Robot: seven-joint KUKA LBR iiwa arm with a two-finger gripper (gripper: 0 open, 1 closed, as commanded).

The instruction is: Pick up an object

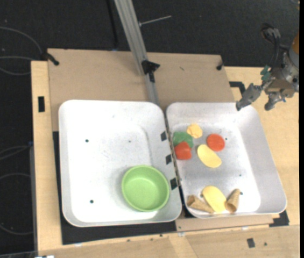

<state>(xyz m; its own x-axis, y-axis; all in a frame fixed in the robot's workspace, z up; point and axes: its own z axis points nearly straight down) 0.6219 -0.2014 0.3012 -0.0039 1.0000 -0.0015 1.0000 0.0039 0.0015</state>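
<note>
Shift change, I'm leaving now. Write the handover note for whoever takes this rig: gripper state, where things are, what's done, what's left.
Gripper: open, holding nothing, above the far right corner of the right bin.
Right bin: red piece, small yellow piece, larger yellow piece, green and red pieces by the divider; near edge, yellow piece between two brown cones.
Left bin: green bowl.
Done: nothing picked.
Left: descend, grasp one object, lift.
</note>
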